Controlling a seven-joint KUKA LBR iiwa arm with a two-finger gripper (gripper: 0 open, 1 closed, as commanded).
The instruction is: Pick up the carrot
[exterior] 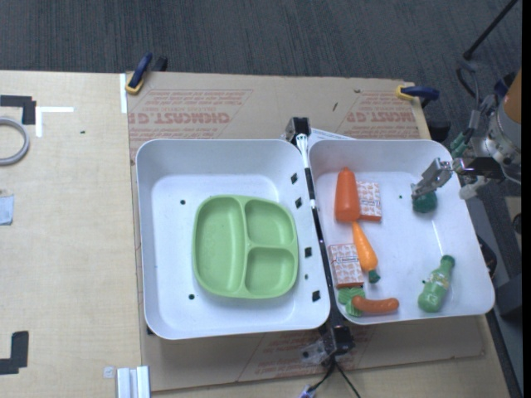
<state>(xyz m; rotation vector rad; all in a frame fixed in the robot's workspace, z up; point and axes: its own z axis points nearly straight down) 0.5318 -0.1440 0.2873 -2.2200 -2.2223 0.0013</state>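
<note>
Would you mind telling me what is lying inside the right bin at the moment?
The right bin holds a carrot, an orange bottle, two snack packets, a sausage, a green bottle and a dark green item partly covered by the gripper.

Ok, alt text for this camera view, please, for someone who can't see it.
Seen from above, the tool hovers over a small dark green thing in the right bin, away from the carrot lying near that bin's left side. The left bin holds a green divided plate.

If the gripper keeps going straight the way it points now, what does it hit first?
The gripper points down-left at a small dark green object just below its tip, so probably that first, though depth is unclear. The carrot lies farther left.
</note>
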